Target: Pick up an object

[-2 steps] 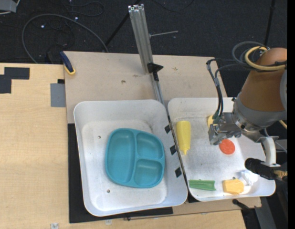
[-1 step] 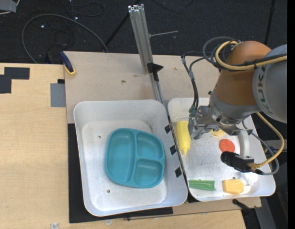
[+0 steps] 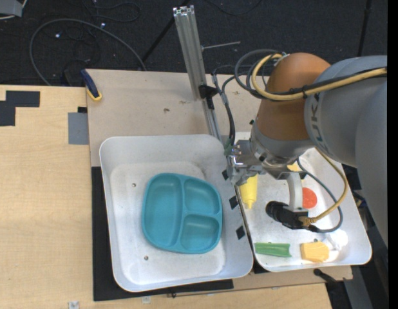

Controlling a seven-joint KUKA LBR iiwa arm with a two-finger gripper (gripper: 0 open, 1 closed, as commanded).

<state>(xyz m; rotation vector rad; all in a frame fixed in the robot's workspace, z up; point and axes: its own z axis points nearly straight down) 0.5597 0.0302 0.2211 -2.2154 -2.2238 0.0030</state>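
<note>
Grey arm [image 3: 353,102] from the right — orange-banded wrist low, pointing down.

One fixed overhead camera looks down aslant on both bins [image 3: 115,172].

A yellow bottle-shaped toy [image 3: 249,192] lies (tilted, tapered end down) at the right bin's [image 3: 357,253] left edge.
</note>
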